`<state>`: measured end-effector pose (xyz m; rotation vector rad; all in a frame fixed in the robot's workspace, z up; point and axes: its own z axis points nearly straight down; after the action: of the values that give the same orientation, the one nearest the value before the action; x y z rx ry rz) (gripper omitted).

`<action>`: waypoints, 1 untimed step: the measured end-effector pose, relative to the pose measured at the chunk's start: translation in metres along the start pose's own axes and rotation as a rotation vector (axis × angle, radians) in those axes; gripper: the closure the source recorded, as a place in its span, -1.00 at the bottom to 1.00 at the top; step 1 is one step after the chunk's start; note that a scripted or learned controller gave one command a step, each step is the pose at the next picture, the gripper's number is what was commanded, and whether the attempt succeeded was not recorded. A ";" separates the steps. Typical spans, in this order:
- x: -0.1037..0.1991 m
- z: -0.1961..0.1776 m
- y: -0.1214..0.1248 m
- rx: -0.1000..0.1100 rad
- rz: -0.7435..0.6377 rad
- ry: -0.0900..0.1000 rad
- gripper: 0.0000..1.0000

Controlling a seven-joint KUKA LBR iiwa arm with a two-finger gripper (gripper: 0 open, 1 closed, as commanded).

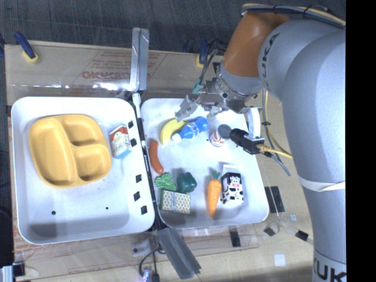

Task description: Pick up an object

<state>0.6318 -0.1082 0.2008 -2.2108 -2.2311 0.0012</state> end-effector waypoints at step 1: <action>-0.013 0.084 0.030 -0.027 0.045 -0.004 -1.00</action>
<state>0.6614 -0.1214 0.1167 -2.2762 -2.1962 -0.0246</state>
